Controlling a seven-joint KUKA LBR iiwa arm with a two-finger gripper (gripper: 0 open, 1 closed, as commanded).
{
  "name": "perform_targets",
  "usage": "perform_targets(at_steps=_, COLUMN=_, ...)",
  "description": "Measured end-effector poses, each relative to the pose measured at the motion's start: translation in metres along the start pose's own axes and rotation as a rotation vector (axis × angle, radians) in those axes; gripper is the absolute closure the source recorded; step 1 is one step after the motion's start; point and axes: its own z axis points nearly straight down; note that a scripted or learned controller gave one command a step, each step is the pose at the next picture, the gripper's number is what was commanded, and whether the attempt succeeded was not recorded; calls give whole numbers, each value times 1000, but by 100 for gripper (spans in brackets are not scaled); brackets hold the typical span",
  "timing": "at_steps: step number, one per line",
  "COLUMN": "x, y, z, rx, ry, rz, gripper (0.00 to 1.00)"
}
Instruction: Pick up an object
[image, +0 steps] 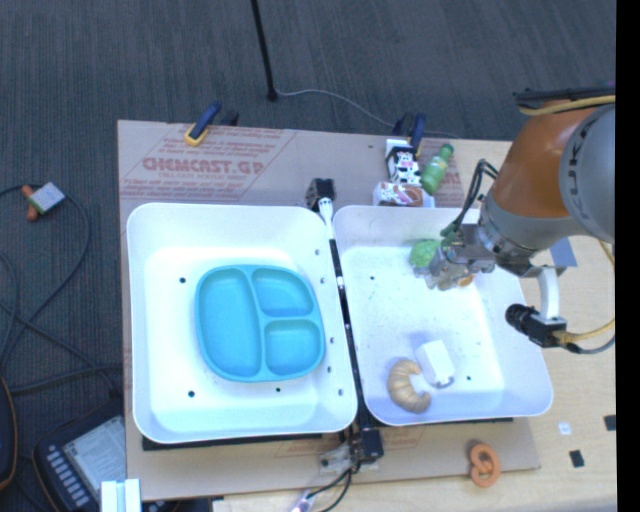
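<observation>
Left bin (150, 300) carries a blue three-compartment tray (262, 322) lying flat at its middle, likely there as the drop-off side. Right bin (520, 395) holds the candidates for picking: a croissant (407, 385) near the front wall, a small white block (436, 361) touching it on its right, and a green object (424, 253) up by the back wall. The gripper (450, 272) sits low at that back area, just beside the green object on its right, which points to the green piece as the target. Contact looks close, but the wrist hides the tips, so cannot tell whether the claw is wide, narrow, or closed on anything. Judged stage: at the grasp, lift not yet done.
</observation>
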Motion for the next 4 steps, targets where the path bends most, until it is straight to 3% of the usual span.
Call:
perform_targets(at_steps=1, x=86, y=-26, z=-3, rx=1, ry=-1, rz=1, gripper=100)
perform_targets(at_steps=2, x=145, y=-75, z=-8, rx=3, ry=-1, rz=1, gripper=100)
perform_targets(at_steps=3, x=136, y=8, z=-3, rx=1, ry=-2, rz=2, gripper=100)
perform_targets(at_steps=4, x=67, y=-50, z=-22, rx=2, ry=-4, rz=5, gripper=100)
